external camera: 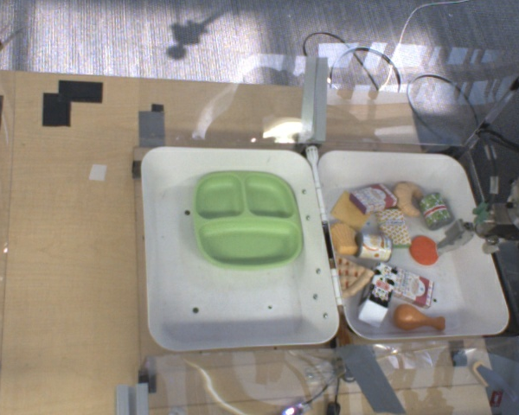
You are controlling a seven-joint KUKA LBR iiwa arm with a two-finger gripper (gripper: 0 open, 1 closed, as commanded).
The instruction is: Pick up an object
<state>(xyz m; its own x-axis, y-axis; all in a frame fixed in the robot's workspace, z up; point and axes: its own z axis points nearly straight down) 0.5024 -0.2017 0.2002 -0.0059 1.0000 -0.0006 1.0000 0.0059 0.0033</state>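
- A brown toy chicken drumstick (418, 320) lies closest to the camera, along the near wall of the right white bin (493, 309).
- Just behind it rest a red-and-white carton (413, 289) and a black-and-white cow-patterned milk carton (379, 294), with a slice of toy pizza (355, 275) to their left.
- Mid-bin sit a small white can with a red label (375, 247), a round orange-red toy tomato (424, 250) and a patterned box (394, 226).
- Toward the far wall lie a yellow cheese wedge (347, 210), a maroon-and-white packet (374, 199), a tan bread roll (407, 197) and a green can (434, 209).
- The gripper (457, 234) reaches in from the right edge, just beside the tomato; its grey fingers look spread and nothing sits between them.
- The left white bin (169, 309) holds a light green plastic divided tray (246, 219), three compartments, lying flat.
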